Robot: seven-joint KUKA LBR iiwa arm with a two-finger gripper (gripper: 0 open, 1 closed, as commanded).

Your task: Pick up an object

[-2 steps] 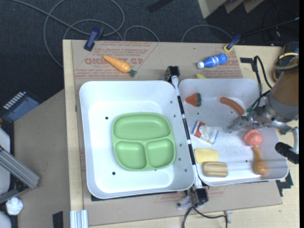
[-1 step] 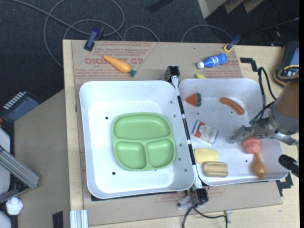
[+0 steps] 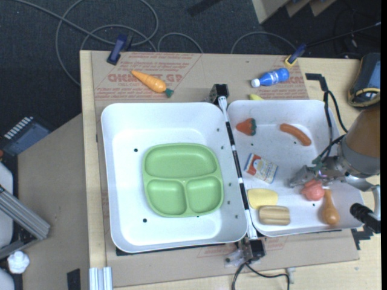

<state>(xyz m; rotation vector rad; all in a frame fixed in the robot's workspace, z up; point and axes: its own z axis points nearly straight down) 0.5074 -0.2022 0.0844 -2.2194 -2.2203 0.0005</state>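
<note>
My gripper [image 3: 312, 176] hangs low over the right bin [image 3: 275, 110], near its right wall, on the grey arm [image 3: 363, 147] coming in from the right. Directly below it and touching or nearly touching lies a pink-red ball [image 3: 313, 191]. A brown pear-shaped piece [image 3: 329, 209] sits just right of the ball. Also in this bin are an orange sausage [image 3: 295, 133], a red strawberry [image 3: 246, 126], a small printed carton [image 3: 261, 168], a yellow piece [image 3: 262, 197] and a tan bread roll [image 3: 273, 215].
The left bin [image 3: 121, 132] holds a green divided plate [image 3: 182, 179]. On the cardboard behind the bins lie a toy carrot [image 3: 151, 81] and a blue-and-white bottle [image 3: 270, 77]. A black divider [image 3: 233, 156] runs between the bins. Cables trail along the right edge.
</note>
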